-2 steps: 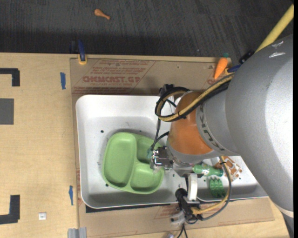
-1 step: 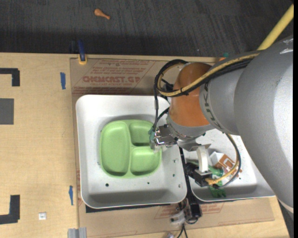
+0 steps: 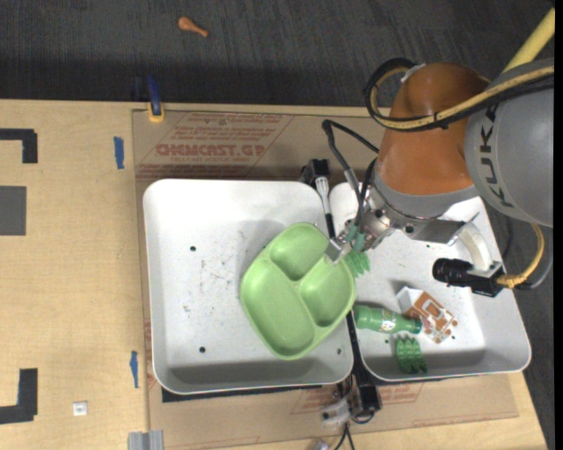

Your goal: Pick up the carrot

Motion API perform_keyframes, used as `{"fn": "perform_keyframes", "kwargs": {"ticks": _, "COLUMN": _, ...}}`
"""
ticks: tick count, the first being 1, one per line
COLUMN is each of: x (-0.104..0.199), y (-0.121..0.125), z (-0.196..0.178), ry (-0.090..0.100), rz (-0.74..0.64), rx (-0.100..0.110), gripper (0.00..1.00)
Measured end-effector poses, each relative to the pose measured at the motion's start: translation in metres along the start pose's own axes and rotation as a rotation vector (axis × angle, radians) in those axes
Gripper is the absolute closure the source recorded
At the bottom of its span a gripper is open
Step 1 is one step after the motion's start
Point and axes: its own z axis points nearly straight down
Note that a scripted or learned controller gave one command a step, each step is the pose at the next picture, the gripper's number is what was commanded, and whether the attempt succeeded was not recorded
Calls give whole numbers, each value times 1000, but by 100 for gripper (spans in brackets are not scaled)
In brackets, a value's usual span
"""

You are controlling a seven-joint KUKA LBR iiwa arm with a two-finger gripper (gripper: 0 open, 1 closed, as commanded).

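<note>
My carrot [image 3: 192,26], small and orange, lies on the dark floor beyond the desk, at eleven o'clock, tilted.

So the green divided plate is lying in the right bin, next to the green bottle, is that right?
Not quite. The camera view shows the green divided plate lying in the left white bin, its edge over the divide; the green bottle is in the right bin.

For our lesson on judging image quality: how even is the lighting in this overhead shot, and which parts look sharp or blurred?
Camera view: lighting is soft and fairly even, with a faint shadow beneath the green divided tray; the left bin shows mild brightness but no harsh glare; the tray and bin rims are sharp; the small items by the gripper are too blurred to identify; the floor along the top is dark.
</note>
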Motion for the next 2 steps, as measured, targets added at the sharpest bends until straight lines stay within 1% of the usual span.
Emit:
{"fn": "perform_keyframes", "kwargs": {"ticks": 1, "x": 57, "y": -35, "z": 55, "ry": 3, "rz": 185, "rx": 3, "gripper": 100}}
{"fn": "perform_keyframes", "kwargs": {"ticks": 2, "x": 22, "y": -10, "z": 12, "ry": -8, "rz": -444, "rx": -10, "gripper": 100}}
